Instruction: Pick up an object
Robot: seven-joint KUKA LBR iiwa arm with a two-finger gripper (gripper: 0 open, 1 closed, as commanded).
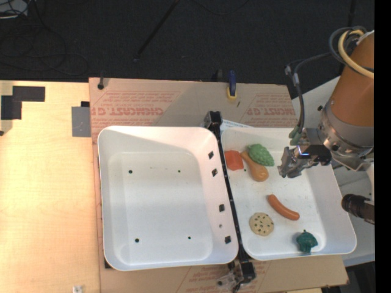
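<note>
The tabletop (49, 182) carried two white bins. Nearest in the right bin (333, 194) lay a green toy (306, 241) and cookie (262, 224), then a sausage (283, 207), angled left-far to right-near, just near-left of the gripper (292, 166); I couldn't tell its state.

Lighting: bright, even, from above. Left bin (122, 145) glares white at upper wall; soft shadow along its right inner side. Background dark. Focus slightly soft, mild graininess throughout.
</note>
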